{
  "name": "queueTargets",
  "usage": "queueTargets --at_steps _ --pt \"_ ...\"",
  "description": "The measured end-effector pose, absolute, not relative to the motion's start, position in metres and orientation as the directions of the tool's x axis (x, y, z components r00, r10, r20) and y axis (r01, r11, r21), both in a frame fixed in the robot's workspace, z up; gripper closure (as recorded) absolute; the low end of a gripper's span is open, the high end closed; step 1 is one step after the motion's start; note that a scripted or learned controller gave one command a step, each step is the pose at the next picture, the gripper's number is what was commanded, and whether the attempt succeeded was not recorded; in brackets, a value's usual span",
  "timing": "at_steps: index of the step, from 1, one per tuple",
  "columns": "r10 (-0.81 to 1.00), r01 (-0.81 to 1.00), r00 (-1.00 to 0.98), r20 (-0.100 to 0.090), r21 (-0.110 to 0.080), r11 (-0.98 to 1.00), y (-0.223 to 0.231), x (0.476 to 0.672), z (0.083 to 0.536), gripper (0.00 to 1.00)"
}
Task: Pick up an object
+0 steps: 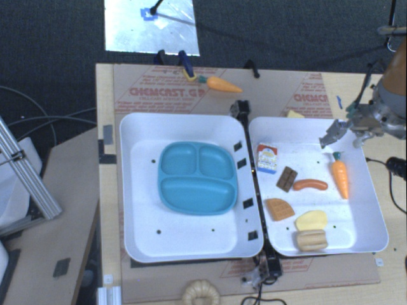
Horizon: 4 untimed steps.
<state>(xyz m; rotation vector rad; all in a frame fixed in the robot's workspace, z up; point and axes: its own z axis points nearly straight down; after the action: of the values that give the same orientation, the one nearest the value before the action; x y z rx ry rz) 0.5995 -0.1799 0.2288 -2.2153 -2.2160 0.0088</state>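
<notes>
Toy food pcs in right bin [375, 234], all lying flat & apart, none gripped.
Milk carton [267, 158] upper left; brown choc bar [287, 179] w/ red sausage [310, 185] beside it; orange carrot [341, 177] far right, tip toward front; tan bread slice [279, 208], yellow pc [311, 220], bun [311, 239] at front.

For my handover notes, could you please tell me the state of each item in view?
Hand: open, above right bin's far edge, holding nothing.
Carrot: lying in right bin, below hand.
Sausage: lying flat.
Blue divided plate: upright in left bin.
Second carrot: lying outside bins.
</notes>
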Motion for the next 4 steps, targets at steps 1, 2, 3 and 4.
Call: queueTargets --at_steps 1,2,3,4 --pt "1.0 1.0 -0.003 -0.001 0.001 0.003 -0.18 0.602 0.236 0.0" --pt "1.0 1.0 -0.002 0.0 -0.001 0.002 -0.184 0.607 0.175 0.0" --pt "1.0 1.0 -0.002 0.0 0.0 0.002 -0.181 0.602 0.133 0.0" --pt "1.0 1.0 -0.001 -0.001 0.001 0.001 -0.181 0.603 0.083 0.0"
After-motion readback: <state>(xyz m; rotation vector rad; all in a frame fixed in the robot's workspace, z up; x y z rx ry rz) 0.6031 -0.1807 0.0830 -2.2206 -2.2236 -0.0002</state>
